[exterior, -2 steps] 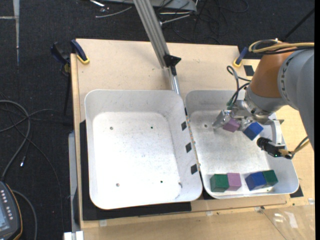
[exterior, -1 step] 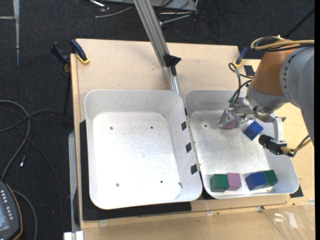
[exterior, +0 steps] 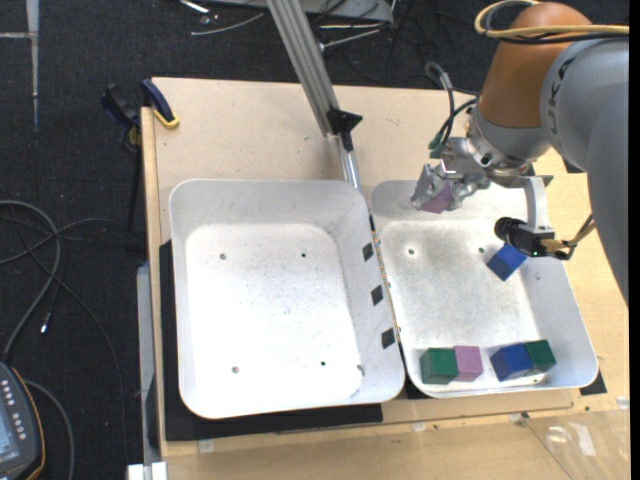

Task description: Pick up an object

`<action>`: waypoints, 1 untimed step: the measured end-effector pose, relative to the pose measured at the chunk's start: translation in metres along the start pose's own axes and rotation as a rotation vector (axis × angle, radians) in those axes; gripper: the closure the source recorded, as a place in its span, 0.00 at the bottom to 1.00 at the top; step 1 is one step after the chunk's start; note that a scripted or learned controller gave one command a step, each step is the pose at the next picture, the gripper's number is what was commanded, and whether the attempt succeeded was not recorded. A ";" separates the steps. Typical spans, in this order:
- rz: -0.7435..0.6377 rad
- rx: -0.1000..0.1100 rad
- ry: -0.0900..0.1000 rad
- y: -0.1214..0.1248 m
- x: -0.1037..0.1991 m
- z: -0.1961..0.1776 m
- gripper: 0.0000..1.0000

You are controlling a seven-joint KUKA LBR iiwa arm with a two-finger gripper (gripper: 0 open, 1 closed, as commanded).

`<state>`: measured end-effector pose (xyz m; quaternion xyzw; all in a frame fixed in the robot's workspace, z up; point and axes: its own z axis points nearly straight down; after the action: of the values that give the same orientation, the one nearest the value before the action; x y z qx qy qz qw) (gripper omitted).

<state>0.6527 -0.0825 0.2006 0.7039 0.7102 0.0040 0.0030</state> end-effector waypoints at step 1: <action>-0.001 0.003 0.001 -0.003 0.062 -0.066 1.00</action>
<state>0.6489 -0.0207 0.2669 0.7037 0.7105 0.0032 0.0018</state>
